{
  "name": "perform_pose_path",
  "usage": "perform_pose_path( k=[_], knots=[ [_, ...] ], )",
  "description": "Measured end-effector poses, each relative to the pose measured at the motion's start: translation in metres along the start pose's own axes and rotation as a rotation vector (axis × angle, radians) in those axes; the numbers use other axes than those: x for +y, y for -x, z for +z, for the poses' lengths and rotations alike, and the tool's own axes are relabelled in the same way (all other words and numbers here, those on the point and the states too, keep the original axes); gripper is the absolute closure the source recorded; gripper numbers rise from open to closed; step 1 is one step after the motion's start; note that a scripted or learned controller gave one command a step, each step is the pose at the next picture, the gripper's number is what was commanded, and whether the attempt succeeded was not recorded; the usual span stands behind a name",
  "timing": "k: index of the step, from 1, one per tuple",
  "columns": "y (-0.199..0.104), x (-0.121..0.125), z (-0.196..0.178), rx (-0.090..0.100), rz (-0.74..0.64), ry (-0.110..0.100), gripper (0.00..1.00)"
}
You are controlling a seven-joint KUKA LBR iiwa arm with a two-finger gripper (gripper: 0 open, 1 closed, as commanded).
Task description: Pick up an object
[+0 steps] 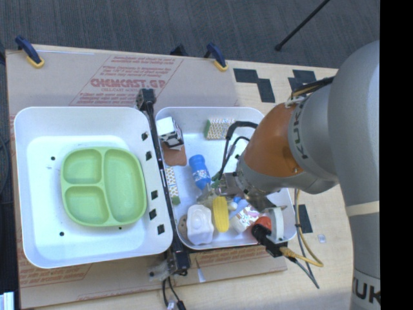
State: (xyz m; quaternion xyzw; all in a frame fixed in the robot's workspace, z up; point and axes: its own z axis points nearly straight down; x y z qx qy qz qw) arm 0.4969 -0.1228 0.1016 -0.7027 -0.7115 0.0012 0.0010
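Red "CHEMCAST GP" print on the cardboard sheet (pixel 129 76) (smaller lines illegible), "KU" letters on the arm (pixel 364 294)

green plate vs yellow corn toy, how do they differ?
The green plate lies alone in the left bin; the yellow corn toy sits crowded among other items in the right bin. The plate is far larger, flat, with three compartments; the corn is small and elongated. Both lie flat.

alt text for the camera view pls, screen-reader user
A grey arm with an orange band reaches into the right white bin, over a blue bottle, a yellow corn cob and other small items. The left white bin holds a green divided plate.
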Motion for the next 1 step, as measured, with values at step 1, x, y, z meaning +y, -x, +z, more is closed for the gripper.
perform_pose_path(
  k=[1],
  knots=[
    [-0.0534, 0.0555, -0.1397, 0.0, 0.005, 0.005, 1.0]
  ],
)
